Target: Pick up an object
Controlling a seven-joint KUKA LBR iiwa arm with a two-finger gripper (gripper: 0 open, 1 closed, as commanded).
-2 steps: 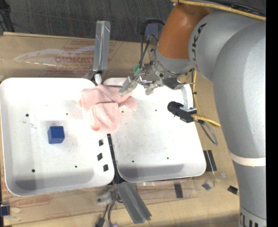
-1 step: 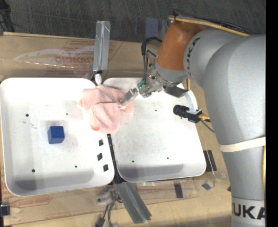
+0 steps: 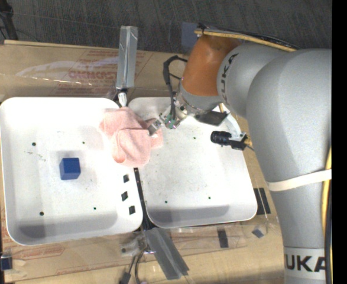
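Grey arm (image 3: 291,117) looms over crumpled pink cloth (image 3: 130,136) straddling both bins.

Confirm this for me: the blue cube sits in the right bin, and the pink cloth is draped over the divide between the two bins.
Not quite. The camera view shows the blue cube in the left bin, not the right one. The rest stands: the pink cloth lies over the divide between the left bin and the right bin.
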